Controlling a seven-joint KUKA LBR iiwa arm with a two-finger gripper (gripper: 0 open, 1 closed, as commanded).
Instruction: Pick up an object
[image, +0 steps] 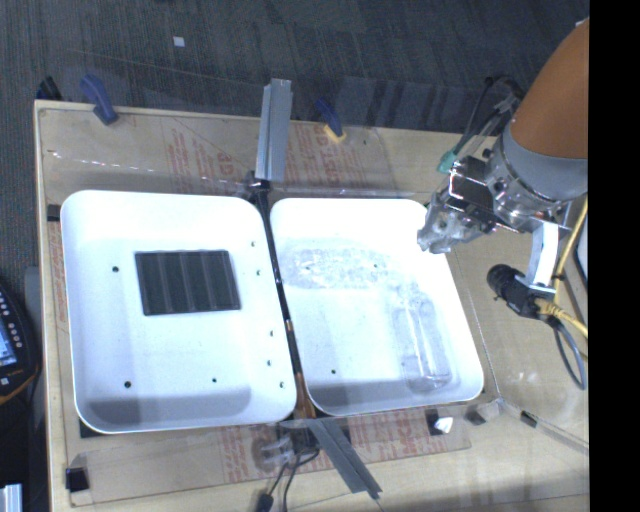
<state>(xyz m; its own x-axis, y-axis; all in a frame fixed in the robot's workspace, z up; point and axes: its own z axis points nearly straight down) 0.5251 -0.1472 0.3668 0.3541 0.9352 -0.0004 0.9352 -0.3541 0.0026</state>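
A dark grey ribbed rectangular pad (188, 282) lies flat in the left bin (100, 390), toward its upper middle. In the right bin (340, 395), a crumpled clear plastic piece (330, 267) lies near the far side. A clear bottle-like item (422, 335) lies lengthwise along the right wall. My gripper (438, 238) hangs over the far right corner of the right bin, up and to the right of the clear items. I see nothing held in it.
A metal bar (273, 130) stands at the far end of the seam between the bins, and another (340, 460) at the near end. Blue clamps (100, 100) sit on the bench's far edge. Cables and a black connector (515, 290) hang right of the right bin.
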